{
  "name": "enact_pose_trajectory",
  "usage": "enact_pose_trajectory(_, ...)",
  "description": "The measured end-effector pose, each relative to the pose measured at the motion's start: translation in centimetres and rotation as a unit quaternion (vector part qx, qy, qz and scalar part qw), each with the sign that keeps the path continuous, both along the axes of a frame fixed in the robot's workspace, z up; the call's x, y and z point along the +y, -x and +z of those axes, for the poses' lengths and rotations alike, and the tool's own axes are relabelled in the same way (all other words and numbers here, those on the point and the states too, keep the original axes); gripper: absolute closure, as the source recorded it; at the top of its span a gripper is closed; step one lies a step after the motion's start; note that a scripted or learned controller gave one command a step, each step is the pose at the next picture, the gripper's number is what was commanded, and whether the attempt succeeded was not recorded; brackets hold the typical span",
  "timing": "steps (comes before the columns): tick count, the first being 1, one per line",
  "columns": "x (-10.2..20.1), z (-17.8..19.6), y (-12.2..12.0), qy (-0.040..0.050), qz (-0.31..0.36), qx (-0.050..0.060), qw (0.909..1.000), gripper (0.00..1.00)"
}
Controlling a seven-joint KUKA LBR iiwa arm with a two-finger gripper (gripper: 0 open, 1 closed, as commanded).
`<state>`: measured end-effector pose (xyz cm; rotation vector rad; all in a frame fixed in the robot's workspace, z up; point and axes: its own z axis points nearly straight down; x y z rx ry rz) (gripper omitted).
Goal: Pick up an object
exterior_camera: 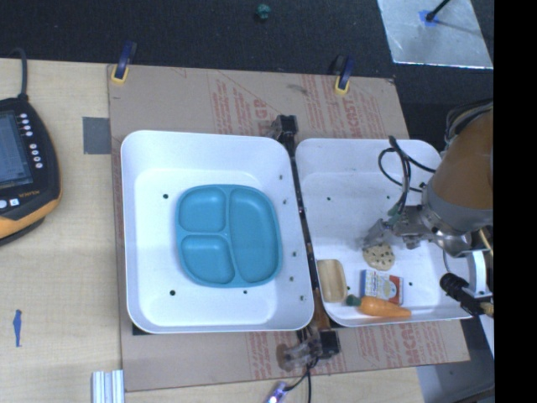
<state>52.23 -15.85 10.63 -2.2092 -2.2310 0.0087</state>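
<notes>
The right bin holds a round tan cookie, a pale bread slice, a small printed box and an orange carrot along its near side. My gripper is low in this bin, just above and touching the cookie's far edge. The arm and its orange band reach in from the right. A blue three-section plate lies in the middle of the left bin.
A black and orange teach pendant rests on the bench at far left. Clamps pin the cardboard sheet at its back edge. Black cables loop over the right bin's far right corner.
</notes>
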Motion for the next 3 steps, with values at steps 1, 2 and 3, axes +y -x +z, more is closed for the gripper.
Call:
enact_pose_trajectory(1, 3.7, -1.5, -1.7, -0.0005, -0.001, -0.001, 1.0000, 0.00)
enact_pose_trajectory(2, -1.6, -1.4, -5.0, -0.0012, -0.004, -0.002, 1.0000, 0.00)
enact_pose_trajectory(3, -5.3, -1.4, -13.4, -0.0016, -0.003, -0.002, 1.0000, 0.00)
